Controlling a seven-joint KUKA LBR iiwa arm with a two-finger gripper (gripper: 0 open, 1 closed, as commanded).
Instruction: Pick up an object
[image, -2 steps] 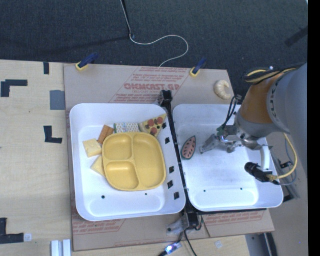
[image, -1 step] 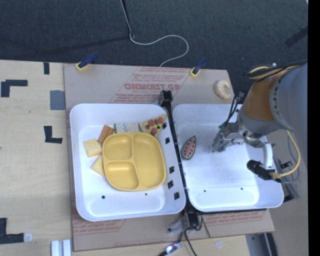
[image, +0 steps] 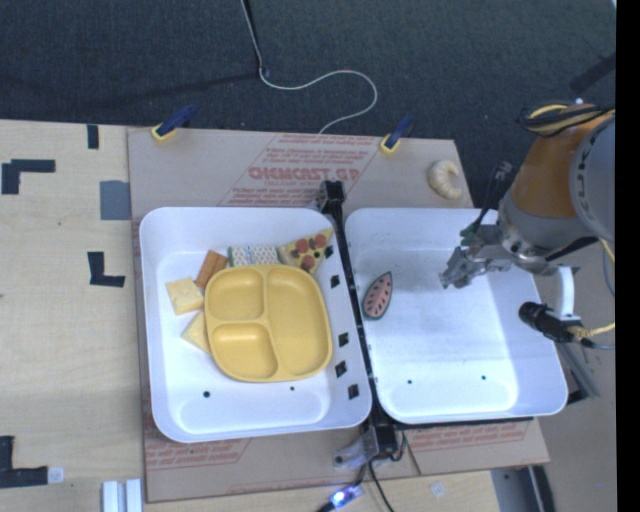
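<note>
The gripper (image: 458, 272) is hovering over the right bin (image: 500, 395); cannot tell its state. The slice (image: 377, 295) is lying near that bin's left wall, bare floor lying between them.

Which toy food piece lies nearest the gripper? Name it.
The watermelon slice, alone in the right bin left of the gripper; the other pieces cluster around the yellow plate in the left bin.

We are seeing the yellow divided plate (image: 268, 322) covering parts of the crackers (image: 186, 296) and small food pieces (image: 305, 248) beneath it. The arm (image: 565, 180) is running off the right edge. The tool (image: 458, 272) is reading too small to resolve.
</note>
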